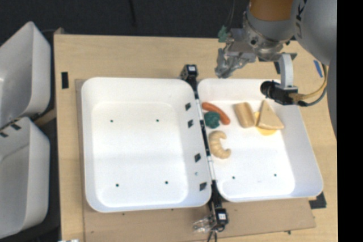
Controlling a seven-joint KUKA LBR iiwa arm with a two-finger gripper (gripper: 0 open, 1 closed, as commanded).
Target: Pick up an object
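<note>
The pale, curved plastic croissant (pixel 219 144) looks light, stiff and smooth; grip its thick middle. Whether the claw (pixel 227 68) is open is unclear.

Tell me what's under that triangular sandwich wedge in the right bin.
A yellow piece pokes out from beneath the sandwich wedge at its lower edge, on the right bin. The wedge covers the rest of it, so its shape cannot be told.

Partial "KU" lettering on the arm (pixel 309 5).
</note>
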